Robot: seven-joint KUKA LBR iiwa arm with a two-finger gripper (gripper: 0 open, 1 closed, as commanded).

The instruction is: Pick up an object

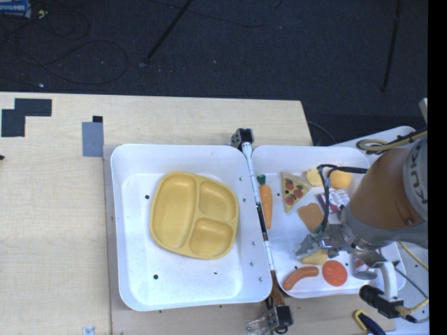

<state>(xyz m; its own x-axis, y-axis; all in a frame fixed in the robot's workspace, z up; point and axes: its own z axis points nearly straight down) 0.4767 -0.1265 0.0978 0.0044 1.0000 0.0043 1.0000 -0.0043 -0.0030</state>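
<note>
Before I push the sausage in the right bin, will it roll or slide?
The sausage looks smooth and rounded, so probably it slides easily. Its curved shape likely makes it pivot rather than roll straight. It seems a light plastic toy, probably stiff.

Legible text scarce. Arm (401, 187) at right edge of frame: dark letters on orange band, cut off by frame edge, look like "KU". Blue-white label (14, 0) at upper left corner of frame, on dark floor: print present, too small to read. No numbers or signs readable on bins, tray or bench.
</note>
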